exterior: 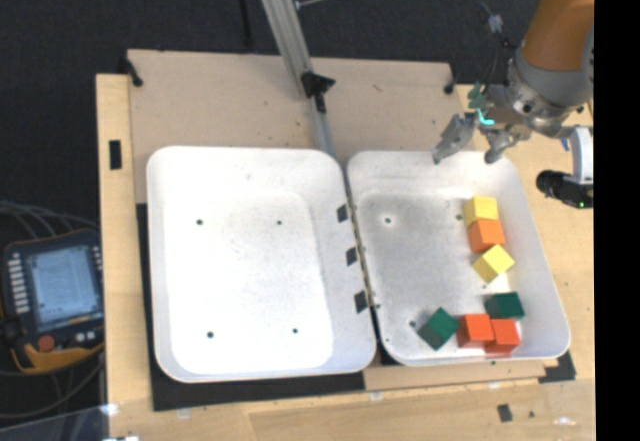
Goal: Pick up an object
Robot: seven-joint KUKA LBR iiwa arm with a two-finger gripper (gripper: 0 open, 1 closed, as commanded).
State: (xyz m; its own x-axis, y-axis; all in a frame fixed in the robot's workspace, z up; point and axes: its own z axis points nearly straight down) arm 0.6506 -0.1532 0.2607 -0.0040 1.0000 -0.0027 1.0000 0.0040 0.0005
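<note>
Seven blocks (487, 229) lie untouched along the right bin's (400, 249) right edge while the gripper (468, 144), spread open and empty, hovers above its far edge.

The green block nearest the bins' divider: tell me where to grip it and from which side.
Come straight down on the green block and close the end effector across two opposite flat faces. It sits turned at an angle, so rotate the wrist to match. Its left faces look free; an orange block sits close on its right, so avoid that side.
</note>
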